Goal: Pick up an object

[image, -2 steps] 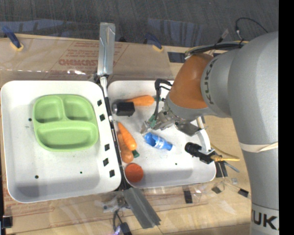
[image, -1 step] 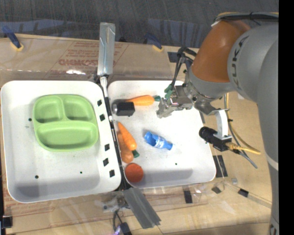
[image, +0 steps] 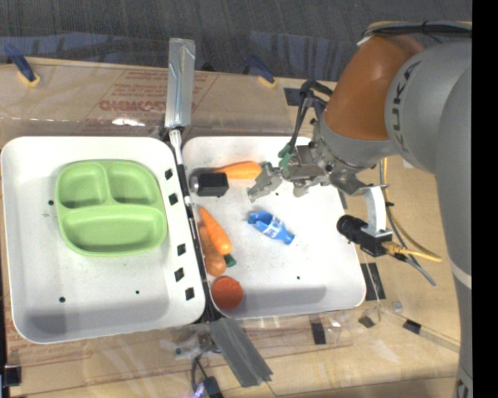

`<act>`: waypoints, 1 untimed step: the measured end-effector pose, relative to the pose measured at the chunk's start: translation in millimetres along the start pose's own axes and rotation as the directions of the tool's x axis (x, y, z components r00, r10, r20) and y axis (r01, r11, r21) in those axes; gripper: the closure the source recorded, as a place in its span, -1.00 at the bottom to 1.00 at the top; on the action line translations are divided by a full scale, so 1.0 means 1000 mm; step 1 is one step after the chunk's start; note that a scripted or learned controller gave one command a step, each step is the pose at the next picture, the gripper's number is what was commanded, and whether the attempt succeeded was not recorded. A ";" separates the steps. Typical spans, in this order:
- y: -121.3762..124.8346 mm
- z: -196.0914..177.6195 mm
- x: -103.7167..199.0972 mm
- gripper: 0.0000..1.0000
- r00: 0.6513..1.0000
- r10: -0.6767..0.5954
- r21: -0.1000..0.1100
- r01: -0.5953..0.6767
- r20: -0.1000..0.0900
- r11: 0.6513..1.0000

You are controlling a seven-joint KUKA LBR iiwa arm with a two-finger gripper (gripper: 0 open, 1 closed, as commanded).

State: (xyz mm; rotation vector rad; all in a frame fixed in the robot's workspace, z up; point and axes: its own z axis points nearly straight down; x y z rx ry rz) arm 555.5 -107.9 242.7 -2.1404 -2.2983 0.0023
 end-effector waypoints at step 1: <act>0.005 0.071 -0.036 -1.00 1.000 0.016 0.005 -0.016 -0.001 1.000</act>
